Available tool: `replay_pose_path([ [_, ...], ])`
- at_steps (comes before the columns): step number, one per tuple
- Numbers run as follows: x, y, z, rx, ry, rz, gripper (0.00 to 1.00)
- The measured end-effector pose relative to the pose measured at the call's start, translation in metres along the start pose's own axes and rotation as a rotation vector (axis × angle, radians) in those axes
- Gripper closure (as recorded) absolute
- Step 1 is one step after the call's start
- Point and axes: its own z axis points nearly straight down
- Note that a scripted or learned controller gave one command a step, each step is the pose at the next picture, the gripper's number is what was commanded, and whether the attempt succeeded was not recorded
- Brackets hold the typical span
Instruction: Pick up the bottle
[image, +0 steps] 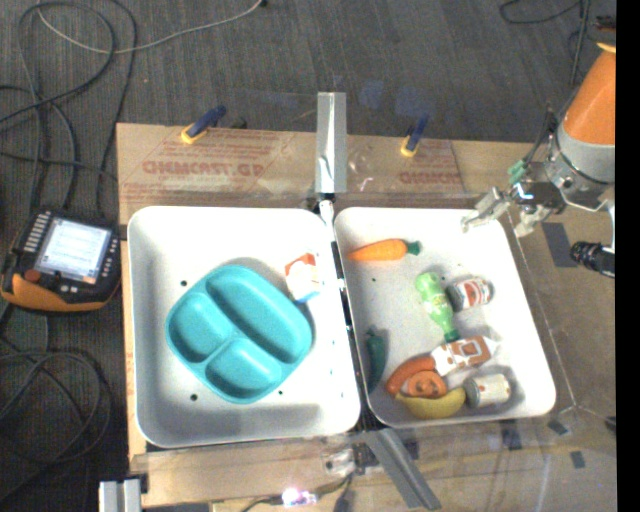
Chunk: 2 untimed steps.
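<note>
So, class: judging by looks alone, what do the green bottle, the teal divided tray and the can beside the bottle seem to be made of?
Green bottle: probably plastic, with a translucent, glossy green look.
Teal divided tray: likely moulded plastic; one even colour, soft rounded compartments, a dull sheen.
Can: possibly metal or a plastic toy, with a silvery end and a red label. The view is too coarse to settle it.

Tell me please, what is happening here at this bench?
A robot arm is meant to pick up the green bottle, which lies in the right bin between a carrot and a small can. The hand is above the bin's far right corner, apart from the bottle. A teal tray sits in the left bin.
</note>
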Motion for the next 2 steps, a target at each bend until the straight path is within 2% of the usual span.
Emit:
replay_pose_path([
  [1,0.0470,-0.0079,0.1517,-0.007,-0.004,-0.067,0.00],
  [2,0.0475,-0.0074,0.1423,-0.008,-0.002,-0.068,1.00],
])
